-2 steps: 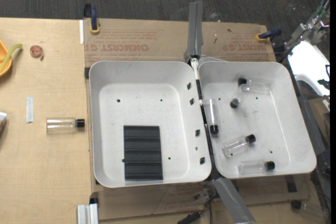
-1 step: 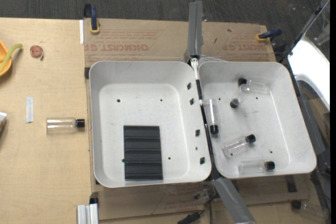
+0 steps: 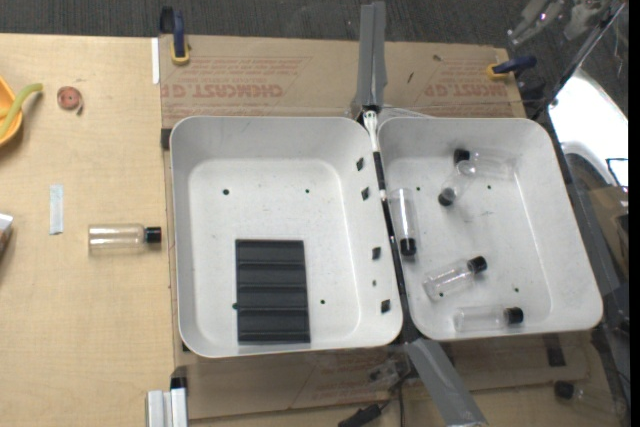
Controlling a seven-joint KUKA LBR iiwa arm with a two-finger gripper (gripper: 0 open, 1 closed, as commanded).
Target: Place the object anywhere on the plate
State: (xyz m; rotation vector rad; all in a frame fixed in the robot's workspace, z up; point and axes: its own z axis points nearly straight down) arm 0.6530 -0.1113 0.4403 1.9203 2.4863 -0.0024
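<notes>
Clear vials [image 3: 455, 276] lie loose in the right bin [image 3: 560, 215], ready for picking; the ribbed black plate [image 3: 271, 292] waits lower-left; the pincer's state is impossible to tell.

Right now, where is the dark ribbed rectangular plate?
In the camera view, the dark ribbed rectangular plate lies flat on the floor of the left white bin, near its front wall, apart from the clear vials in the right white bin.

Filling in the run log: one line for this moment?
left bin: black plate bare | right bin: clear vials loose | placement: not yet done
</notes>
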